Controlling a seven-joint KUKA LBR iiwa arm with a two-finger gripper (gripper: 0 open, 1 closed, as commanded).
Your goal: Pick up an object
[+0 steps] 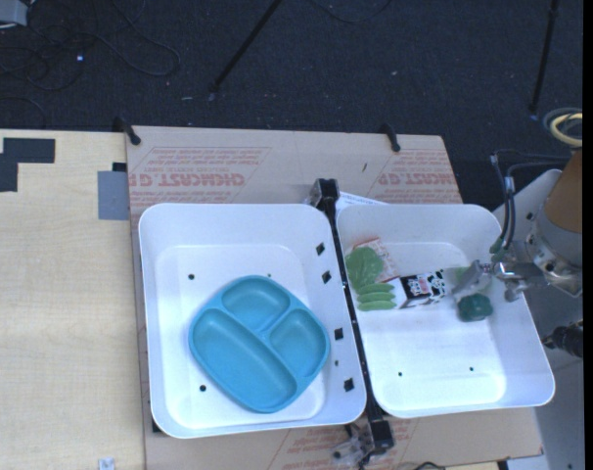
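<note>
Here, jaws [476,280] crowd right bin's [517,380] rim.

The grey arm [556,233] reaches in low from the right.

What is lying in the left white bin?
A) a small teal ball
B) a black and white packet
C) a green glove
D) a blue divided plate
D: the blue divided plate lies flat in the left bin, while the green and teal items sit in the right bin.
</note>
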